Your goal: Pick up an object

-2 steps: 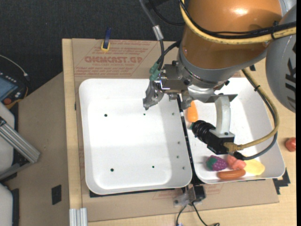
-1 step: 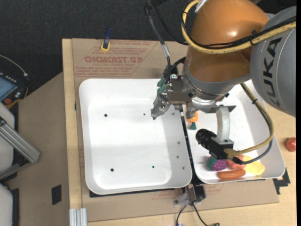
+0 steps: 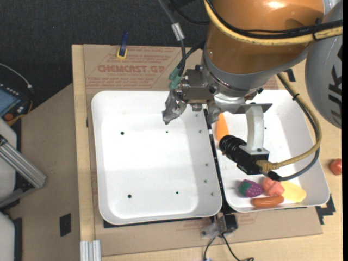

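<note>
My gripper (image 3: 173, 109) hangs over the far right part of the left bin (image 3: 114, 145), close to the divider between the two bins. Nothing can be seen held in it. In the right bin (image 3: 304, 145) an orange carrot-like piece (image 3: 221, 127) lies near the divider, partly hidden under the arm. At that bin's near edge sits a cluster: purple grapes (image 3: 250, 188), a pink piece (image 3: 272, 186), a yellow piece (image 3: 294, 192) and a red-orange sausage shape (image 3: 266, 202).
The arm's big orange band (image 3: 261, 20) and grey wrist cover the far part of the right bin. A black fitting with a tan hose (image 3: 243, 154) hangs over that bin. A small orange object (image 3: 336, 167) lies outside, right of the bins. A blue clip (image 3: 123, 48) sits on the cardboard.
</note>
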### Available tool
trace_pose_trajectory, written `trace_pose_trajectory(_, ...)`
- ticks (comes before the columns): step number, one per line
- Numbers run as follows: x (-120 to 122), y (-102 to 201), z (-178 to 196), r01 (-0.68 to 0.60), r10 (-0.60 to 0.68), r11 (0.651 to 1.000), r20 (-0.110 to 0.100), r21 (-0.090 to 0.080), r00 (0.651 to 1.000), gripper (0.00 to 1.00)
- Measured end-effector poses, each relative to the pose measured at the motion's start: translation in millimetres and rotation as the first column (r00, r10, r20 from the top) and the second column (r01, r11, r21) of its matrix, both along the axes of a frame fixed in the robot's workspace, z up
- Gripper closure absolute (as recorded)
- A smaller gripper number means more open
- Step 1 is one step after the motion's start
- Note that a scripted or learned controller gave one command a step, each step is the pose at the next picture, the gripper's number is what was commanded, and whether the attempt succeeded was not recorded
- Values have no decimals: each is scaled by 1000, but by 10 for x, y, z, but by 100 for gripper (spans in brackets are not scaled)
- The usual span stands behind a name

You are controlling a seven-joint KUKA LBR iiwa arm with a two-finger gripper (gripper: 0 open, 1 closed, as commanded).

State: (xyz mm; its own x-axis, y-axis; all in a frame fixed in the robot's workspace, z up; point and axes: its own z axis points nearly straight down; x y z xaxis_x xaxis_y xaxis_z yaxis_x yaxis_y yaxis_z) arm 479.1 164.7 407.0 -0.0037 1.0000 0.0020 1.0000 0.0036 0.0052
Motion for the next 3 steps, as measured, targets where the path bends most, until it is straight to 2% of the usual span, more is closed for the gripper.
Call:
trace_pose_trajectory(1,-4,-673,-828,8,-8,1000,-12,-4,1000,0)
trace_pose_trajectory(2,3,-678,-621,4,-4,1000,-4,-2,1000,0)
trace_pose_trajectory(3,4,-271,-42,1,-1,1000,-1,-1,1000,0)
